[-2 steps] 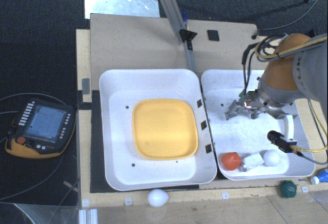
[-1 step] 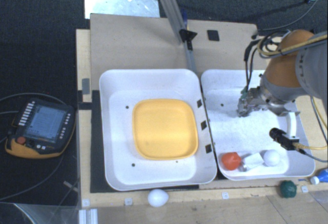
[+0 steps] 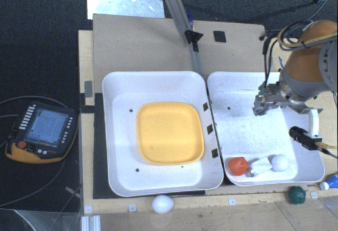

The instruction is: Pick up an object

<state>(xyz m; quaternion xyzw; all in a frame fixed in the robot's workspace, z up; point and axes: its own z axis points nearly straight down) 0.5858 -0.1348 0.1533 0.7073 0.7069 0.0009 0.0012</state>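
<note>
Camera view: pincer (image 3: pixel 260 108) over right bin (image 3: pixel 232 135), finger state cannot tell. Red ball (image 3: pixel 237 166), white ball (image 3: pixel 279 162) at bin's near edge. Yellow plate (image 3: pixel 170 132) in left bin (image 3: pixel 119 135).

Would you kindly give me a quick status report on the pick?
Gripper over right bin, upper part, nothing seen in it. Orange ball and white object at bin's near edge, untouched. Path clear.

The right bin (image 3: pixel 232 135) has bare floor across its middle; a red ball (image 3: pixel 237 166) and white pieces (image 3: pixel 269 164) crowd its near wall.
</note>
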